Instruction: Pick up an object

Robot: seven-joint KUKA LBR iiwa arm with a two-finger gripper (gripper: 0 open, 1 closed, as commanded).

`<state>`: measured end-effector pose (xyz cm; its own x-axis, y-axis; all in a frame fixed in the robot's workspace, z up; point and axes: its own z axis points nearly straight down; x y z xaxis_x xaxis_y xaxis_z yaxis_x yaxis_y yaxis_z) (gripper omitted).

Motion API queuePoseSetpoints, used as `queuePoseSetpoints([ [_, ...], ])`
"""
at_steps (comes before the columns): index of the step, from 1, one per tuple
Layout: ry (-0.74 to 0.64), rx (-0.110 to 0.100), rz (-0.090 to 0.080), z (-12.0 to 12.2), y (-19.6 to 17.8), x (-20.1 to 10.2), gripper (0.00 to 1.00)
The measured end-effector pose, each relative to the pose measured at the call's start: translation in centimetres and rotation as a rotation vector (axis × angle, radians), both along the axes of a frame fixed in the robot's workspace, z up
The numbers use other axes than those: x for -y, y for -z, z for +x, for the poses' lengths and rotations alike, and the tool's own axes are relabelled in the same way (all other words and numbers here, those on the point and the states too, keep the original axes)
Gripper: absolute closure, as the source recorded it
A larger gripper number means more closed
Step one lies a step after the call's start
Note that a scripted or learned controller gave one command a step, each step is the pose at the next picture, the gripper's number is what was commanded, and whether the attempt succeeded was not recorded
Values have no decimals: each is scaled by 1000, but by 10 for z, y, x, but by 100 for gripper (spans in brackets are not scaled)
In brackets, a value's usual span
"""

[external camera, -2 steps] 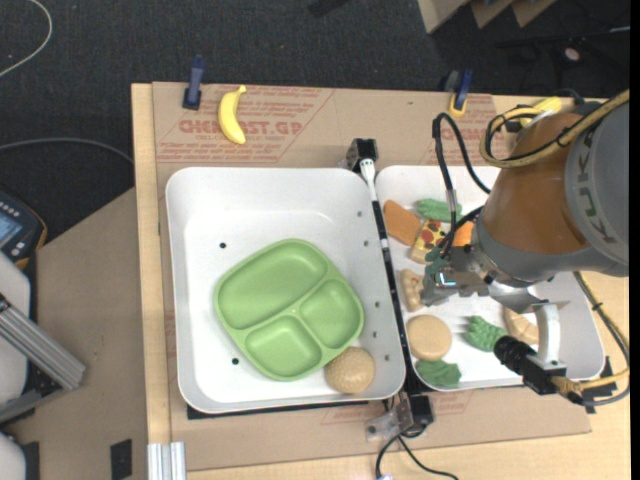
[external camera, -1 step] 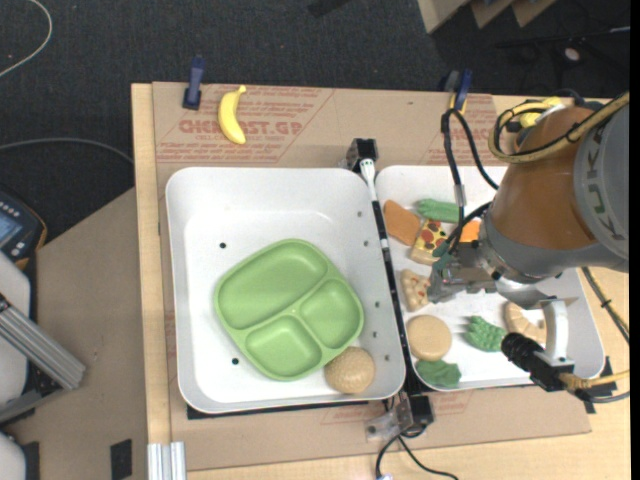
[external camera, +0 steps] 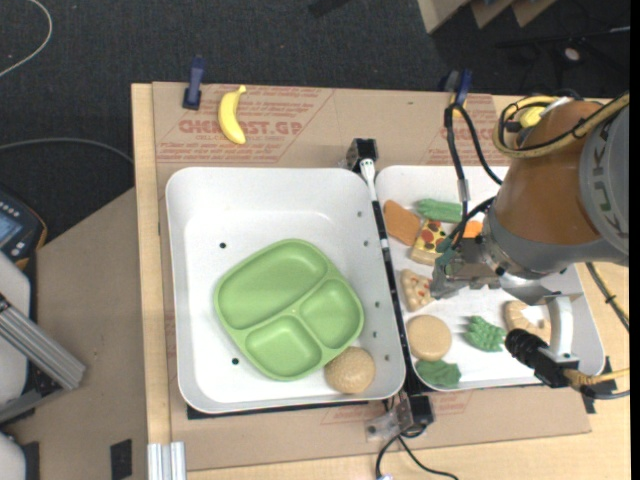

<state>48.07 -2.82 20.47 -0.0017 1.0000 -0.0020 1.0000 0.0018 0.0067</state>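
Toy food lies scattered in the right bin point(external camera: 585, 353), and no single piece is marked out as the one to lift. At the bin's far left sit an orange wedge point(external camera: 399, 222) and, just right of it, a green leafy piece point(external camera: 438, 209). Nearer lies a pizza slice point(external camera: 430, 239), and nearer again a smaller slice point(external camera: 416, 288) close to the bin's left wall. A round tan cookie point(external camera: 431, 335) rests near that, with a green leaf point(external camera: 438, 372) at the near rim and a green broccoli-like piece point(external camera: 486, 333) to the cookie's right. A pale piece point(external camera: 518, 316) lies just right of that.

The arm point(external camera: 555, 193) reaches in from the right and hangs over the middle of this bin. Its hand point(external camera: 452, 271) sits dark and low above the pizza slices; I cannot tell how wide it stands, nor whether it touches anything.

The left bin point(external camera: 200, 218) holds a green divided plate point(external camera: 288, 308), with a tan bun point(external camera: 351, 370) touching the plate's near right edge. A banana point(external camera: 232, 115) lies on the table point(external camera: 300, 123) beyond the left bin.
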Motion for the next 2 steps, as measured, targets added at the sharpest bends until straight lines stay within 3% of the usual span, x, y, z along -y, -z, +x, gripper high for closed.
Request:
queuePoseSetpoints([
  [1, -7, -2, 4, -1, -30, -79, 100],
  [2, -4, 11, 7, 1, -174, -106, 100],
])
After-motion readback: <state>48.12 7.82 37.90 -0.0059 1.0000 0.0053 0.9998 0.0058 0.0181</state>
